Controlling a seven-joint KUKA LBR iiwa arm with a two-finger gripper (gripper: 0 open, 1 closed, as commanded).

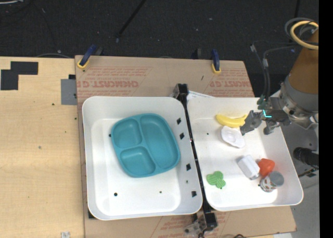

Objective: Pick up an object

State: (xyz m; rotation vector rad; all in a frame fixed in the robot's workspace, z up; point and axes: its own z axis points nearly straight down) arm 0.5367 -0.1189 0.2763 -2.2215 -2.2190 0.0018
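Note:
The right bin (291, 192) holds several small objects. A yellow banana (231, 120) lies near its far side, with a white lump (232, 137) just in front of it. A white block (248, 166), a red-orange piece (266, 166) and a grey round piece (272, 181) cluster at the front right. A green toy (216, 179) sits at the front left. My gripper (260, 124) hangs over the bin's far right part, just right of the banana, open, with nothing between its fingers.
The left bin (99, 190) holds a teal divided plate (144, 145). A black divider (187, 138) runs between the two bins. The arm's grey body and cables stand at the right edge, beyond the right bin.

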